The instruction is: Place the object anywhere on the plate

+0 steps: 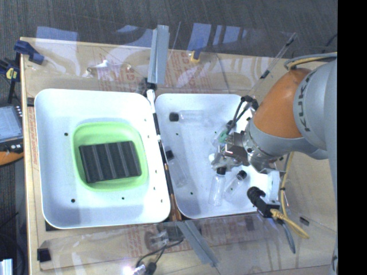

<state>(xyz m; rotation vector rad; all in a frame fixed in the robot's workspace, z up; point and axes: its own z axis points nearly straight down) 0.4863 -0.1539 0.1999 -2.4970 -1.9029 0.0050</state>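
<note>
Hanging low over the right bin [189, 205], the gripper [225, 160] is being kept among clear vials [219, 189]; its finger state cannot be told. A green plate [108, 132] is being borne by the left bin [51, 205].

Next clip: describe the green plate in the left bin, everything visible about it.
The green plate is a light green, rounded-square dish, plastic by its look, lying flat near the middle of the left bin. A dark grey ribbed insert with raised parallel bars covers most of its centre, leaving a green rim showing all round. It rests on the bin floor, apart from the walls. The gripper is over the right bin, well away from the plate.
</note>
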